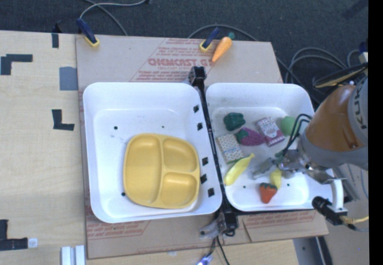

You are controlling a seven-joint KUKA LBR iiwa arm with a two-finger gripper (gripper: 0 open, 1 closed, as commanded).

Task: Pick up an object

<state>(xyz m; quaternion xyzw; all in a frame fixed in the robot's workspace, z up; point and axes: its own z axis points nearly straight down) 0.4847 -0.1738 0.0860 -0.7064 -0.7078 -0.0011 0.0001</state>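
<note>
The right bin [299,95] holds several small toys: a dark green piece [234,119], a purple piece [250,136], a pink and white box [270,130], a light green piece [288,124], a checkered cracker [229,146], a yellow banana [237,169], a small yellow piece [275,179] and a red and orange piece [267,192]. My gripper [268,167] is down low in this bin, between the banana and the small yellow piece, just below the purple piece. The grey arm with its orange band [335,129] covers the bin's right side.
A yellow divided plate [161,170] lies in the left bin [96,138]. An orange toy carrot [221,48] rests on the cardboard behind the bins, beside a clamp [209,40]. Another clamp [88,32] sits at the back left. Cables run across the dark floor.
</note>
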